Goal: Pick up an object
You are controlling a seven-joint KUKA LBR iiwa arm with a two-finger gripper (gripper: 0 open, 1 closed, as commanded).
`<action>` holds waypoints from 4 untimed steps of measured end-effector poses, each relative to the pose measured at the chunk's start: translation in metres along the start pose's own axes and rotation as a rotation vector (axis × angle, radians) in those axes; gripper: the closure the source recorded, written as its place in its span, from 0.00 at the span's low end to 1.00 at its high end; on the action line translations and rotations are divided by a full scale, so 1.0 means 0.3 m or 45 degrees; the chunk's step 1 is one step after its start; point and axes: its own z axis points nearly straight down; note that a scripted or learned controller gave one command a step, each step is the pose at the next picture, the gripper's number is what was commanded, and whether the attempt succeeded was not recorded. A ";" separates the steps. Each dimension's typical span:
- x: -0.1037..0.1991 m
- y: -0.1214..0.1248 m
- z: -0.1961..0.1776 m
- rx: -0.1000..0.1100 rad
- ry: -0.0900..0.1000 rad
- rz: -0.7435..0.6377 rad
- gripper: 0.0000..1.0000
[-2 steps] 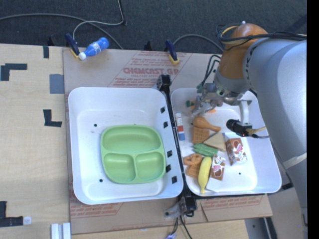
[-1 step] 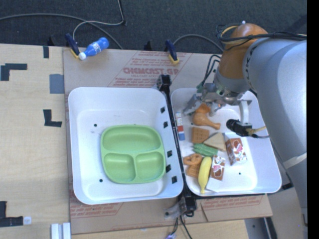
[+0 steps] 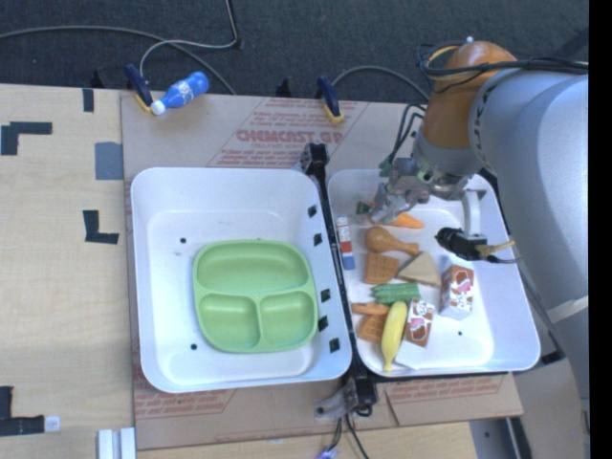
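Gripper (image 3: 382, 202): low over right bin (image 3: 507, 352), grip state unclear to me.
Nearest: drumstick (image 3: 390, 241), carrot (image 3: 409, 222).
Advice: centre on one, descend straight.

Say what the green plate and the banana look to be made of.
Green plate: probably moulded plastic, matte to slightly glossy, going by its even pale colour and rounded divider ridges. Banana: likely a plastic toy, with uniform yellow, smooth skin and a faint sheen.
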 end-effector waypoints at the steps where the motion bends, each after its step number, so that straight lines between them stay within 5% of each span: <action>1: 0.000 0.000 0.001 0.000 0.000 0.000 0.00; 2: -0.064 0.012 0.091 -0.022 -0.002 0.009 0.00; 3: -0.008 -0.089 0.088 -0.047 -0.009 0.007 0.00; 4: -0.017 -0.017 0.087 -0.041 -0.006 0.006 0.00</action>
